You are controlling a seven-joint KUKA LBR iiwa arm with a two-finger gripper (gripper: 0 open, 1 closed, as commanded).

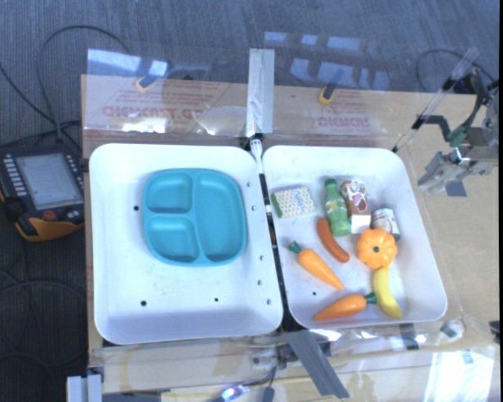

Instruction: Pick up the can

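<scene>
At the far right, past the right-hand bin, you can see the gripper. It is small and blurred, built of pale grey blocky parts. A thin black rod slants off its left side, and a greenish cable curls above. You can't make out finer markings.

A blue divided plate lies in the left bin; carrots, a banana and a small pumpkin crowd the right bin.
</scene>
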